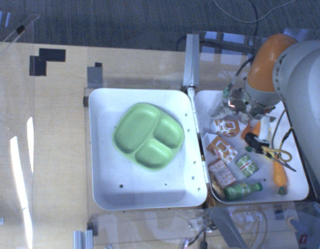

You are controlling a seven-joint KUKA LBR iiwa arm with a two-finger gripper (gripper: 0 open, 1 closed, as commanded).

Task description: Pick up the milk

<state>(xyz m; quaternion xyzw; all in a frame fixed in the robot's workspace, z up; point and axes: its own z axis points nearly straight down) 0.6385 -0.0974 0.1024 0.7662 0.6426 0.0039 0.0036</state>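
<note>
A pale wooden worktop (51,139) carries two shallow white plastic bins with rounded corners. The left bin (105,185) holds a glossy green divided plate (149,135) of moulded plastic, with bare floor around it on every side. The right bin (302,188) is crowded: small orange-and-white patterned cartons, one of them the milk carton (222,148) lying flat near the bin's left wall, a green-and-white packet (246,165), a green plastic bottle (241,191) on its side along the front rim, and an orange carrot-shaped piece (279,174) near the right side. The end effector (236,105) hangs over the bin's rear end, above another carton (226,127); whether it is wide or narrow I cannot tell.
</note>
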